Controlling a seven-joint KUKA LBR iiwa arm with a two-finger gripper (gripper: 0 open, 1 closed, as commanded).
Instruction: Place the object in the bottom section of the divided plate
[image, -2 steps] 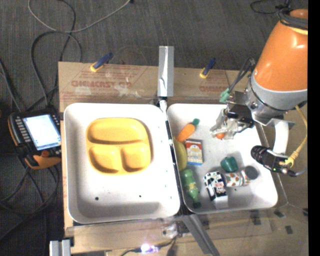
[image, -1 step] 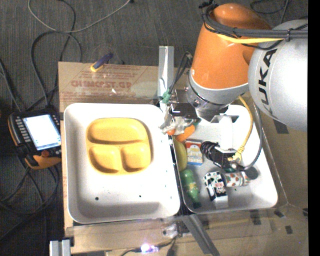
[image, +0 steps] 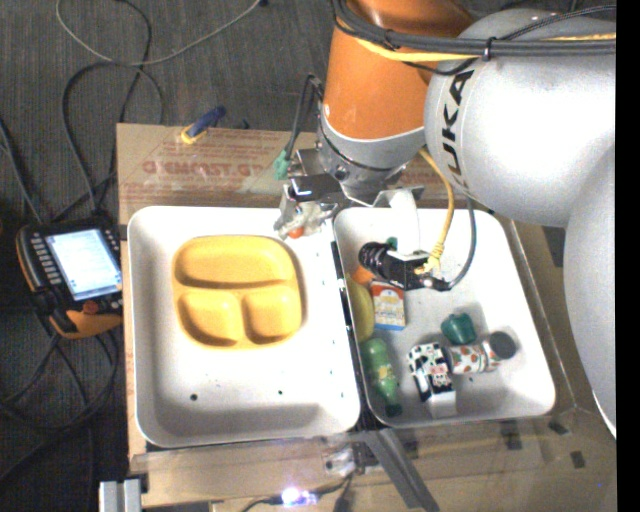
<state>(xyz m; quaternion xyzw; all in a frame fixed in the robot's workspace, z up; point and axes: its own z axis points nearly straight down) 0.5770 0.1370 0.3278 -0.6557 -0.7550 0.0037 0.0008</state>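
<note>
Camera view: our hand (image: 303, 215) hovers at the bins' top edge, grip impossible to tell, while toys (image: 445, 360) sit in the right bin and the yellow plate (image: 238, 290) awaits, unfilled.

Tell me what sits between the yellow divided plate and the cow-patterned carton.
In the camera view, between the yellow divided plate and the cow-patterned carton run the two bins' adjoining rims, then a green bottle-like item just inside the right bin.
</note>
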